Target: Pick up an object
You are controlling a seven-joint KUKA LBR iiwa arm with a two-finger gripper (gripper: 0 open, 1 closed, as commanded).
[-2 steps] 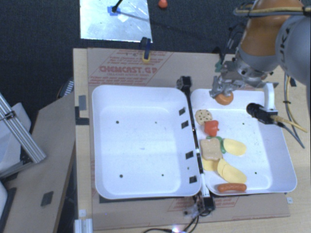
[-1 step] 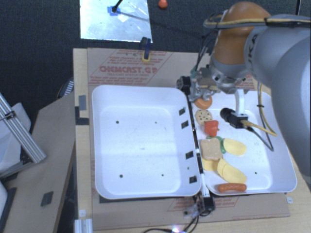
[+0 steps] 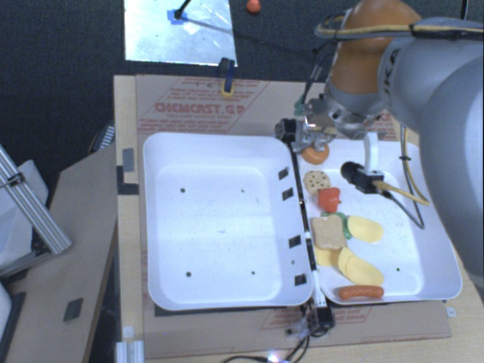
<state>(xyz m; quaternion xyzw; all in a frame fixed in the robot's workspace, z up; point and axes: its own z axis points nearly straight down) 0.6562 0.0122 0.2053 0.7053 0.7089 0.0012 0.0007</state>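
Nearest the camera, a red-orange toy sausage (image 3: 361, 293) lies along the near wall of the right white plastic bin (image 3: 435, 267). Just beyond it sit two pale yellow toy slices (image 3: 355, 264), and touching their far side a tan square of toy bread (image 3: 329, 232) with a bit of green showing beside it. Right of the bread rests another yellow oval piece (image 3: 366, 229). Farther on, a small red toy piece (image 3: 329, 199) sits near the bin's left wall, then a round speckled toy cookie (image 3: 316, 180), then an orange rounded toy (image 3: 314, 155) at the far left corner.

Over that corner hangs the hand (image 3: 308, 136) of the grey arm (image 3: 423, 74), just above the orange toy; whether its fingers are spread or pressed together cannot be told. A black fitting (image 3: 357, 176) on a cable hangs just right of the cookie.

To the left, the other white bin (image 3: 162, 203) touches the right one along a row of black clips. Both rest on a brown cardboard sheet (image 3: 197, 104) on the table.
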